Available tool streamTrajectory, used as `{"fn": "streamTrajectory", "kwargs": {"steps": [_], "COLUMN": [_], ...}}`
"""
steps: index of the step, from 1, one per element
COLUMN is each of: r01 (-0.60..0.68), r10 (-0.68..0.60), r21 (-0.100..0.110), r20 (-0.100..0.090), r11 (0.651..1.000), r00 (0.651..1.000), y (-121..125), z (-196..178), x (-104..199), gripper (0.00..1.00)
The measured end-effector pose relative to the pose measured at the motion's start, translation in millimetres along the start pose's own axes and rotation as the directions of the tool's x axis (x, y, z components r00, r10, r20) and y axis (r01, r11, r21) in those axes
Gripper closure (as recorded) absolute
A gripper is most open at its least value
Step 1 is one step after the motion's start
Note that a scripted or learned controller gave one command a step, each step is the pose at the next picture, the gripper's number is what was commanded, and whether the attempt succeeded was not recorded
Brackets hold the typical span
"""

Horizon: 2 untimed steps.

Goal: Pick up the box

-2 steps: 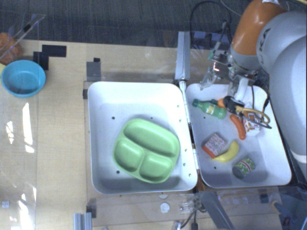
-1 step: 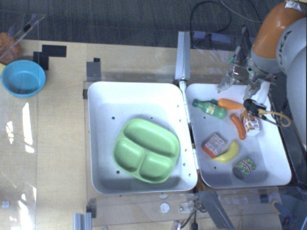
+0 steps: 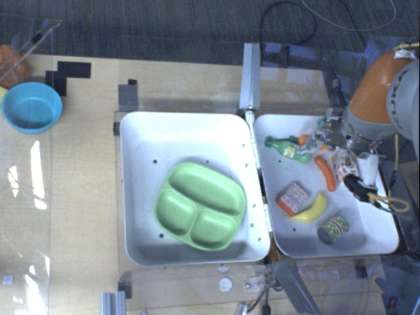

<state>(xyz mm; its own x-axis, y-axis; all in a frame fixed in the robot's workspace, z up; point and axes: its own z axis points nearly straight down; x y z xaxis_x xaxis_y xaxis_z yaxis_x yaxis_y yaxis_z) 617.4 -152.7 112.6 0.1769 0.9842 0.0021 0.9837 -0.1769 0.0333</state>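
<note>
Tool (image 3: 326,138) sits over our right bin's (image 3: 387,241) far side, its grip state unclear to us, while the box (image 3: 293,197) lies apart, touching the banana (image 3: 312,209).

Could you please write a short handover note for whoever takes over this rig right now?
Hand: over the back of the right bin, above the toy food there; whether it is open or shut cannot be made out.
Box: lying flat mid-bin, touching the banana, not in the hand.
Nearby: hot dog, green bottle, small can.
Left bin holds a green compartment tray.
Done: nothing yet, box not lifted.
Left: move the hand toward the front, over the box, grasp, lift.
</note>
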Motion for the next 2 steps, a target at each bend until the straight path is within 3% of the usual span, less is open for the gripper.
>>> {"fn": "streamTrajectory", "kwargs": {"steps": [1,2], "r01": [0.181,-0.041], "r10": [-0.181,0.041], "r21": [0.025,0.023], "r20": [-0.001,0.004], "r11": [0.983,0.999], "r00": [0.983,0.999], "y": [30.3,63.9], "z": [-37.2,-47.7], "x": [-43.1,-40.6], "gripper": [0.00,0.00]}}
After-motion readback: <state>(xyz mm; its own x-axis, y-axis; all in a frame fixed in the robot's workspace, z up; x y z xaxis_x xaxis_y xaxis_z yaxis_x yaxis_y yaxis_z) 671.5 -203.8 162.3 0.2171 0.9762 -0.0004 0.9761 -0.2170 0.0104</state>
